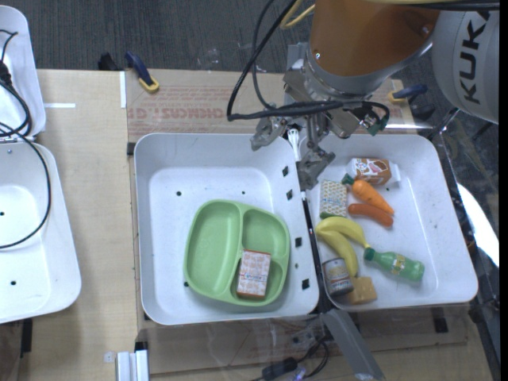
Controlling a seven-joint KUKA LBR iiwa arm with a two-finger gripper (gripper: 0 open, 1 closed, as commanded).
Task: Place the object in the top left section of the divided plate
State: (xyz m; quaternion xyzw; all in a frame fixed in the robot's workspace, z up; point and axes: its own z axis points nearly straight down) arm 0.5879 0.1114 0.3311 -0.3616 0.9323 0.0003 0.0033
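Your hand (305, 153) hovered over the bins' divide, grip unreadable; the plate's (208, 240) top-left section lay unfilled.

The bench (87, 125) bears two white bins: one (159, 213) down-left of the gripper (305, 153), the other (452, 236) down-right, edges touching.

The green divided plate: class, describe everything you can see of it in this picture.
The green divided plate is pale green, looks like smooth plastic, and has rounded corners and raised ridges splitting it into three sections: one large on the left, two smaller on the right. It lies flat in the left bin, towards its front. A small printed box rests in the lower right section; the other two sections hold nothing.
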